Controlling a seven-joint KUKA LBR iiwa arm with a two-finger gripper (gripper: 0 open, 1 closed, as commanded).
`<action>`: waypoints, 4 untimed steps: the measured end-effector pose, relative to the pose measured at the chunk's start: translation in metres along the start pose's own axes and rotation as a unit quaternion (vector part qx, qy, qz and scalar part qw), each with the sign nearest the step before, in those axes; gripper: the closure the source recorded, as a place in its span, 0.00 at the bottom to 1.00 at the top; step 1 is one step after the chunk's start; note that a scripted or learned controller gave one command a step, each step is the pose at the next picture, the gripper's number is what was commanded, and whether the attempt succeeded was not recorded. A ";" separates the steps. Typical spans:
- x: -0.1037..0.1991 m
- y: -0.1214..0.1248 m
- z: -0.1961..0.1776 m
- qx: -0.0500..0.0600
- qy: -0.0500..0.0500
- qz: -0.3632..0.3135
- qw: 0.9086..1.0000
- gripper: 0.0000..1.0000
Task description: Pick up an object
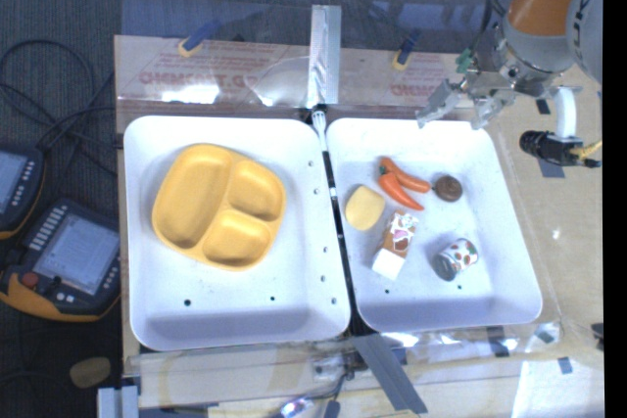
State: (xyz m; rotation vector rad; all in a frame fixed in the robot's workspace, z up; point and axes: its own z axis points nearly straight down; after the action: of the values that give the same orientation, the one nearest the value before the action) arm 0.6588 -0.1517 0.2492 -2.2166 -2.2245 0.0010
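Note:
The right bin [509, 240] holds several small items: a pair of orange carrots [403, 183], a brown round piece [448, 188], a pale yellow piece [364, 208], a white and red carton [396, 246] and a small can [457, 258] lying on its side. My gripper [457, 116] hangs over the bin's far rim, above and behind the carrots and apart from every item. Its fingers are spread open with nothing between them.
A yellow divided plate [217, 206] lies in the left bin [147, 308]. A clear plastic wall [323, 54] stands behind both bins. A teach pendant [59, 255] with cables rests on the floor at the left.

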 end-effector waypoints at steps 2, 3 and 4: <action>0.040 -0.109 0.153 0.000 0.000 -0.056 0.998 0.00; 0.040 -0.108 0.143 -0.002 0.001 -0.056 0.998 1.00; 0.040 -0.108 0.143 -0.001 0.001 -0.056 0.998 0.00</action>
State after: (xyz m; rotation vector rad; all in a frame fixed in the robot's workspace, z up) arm 0.5508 -0.1117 0.1065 -2.0892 -2.3447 -0.0046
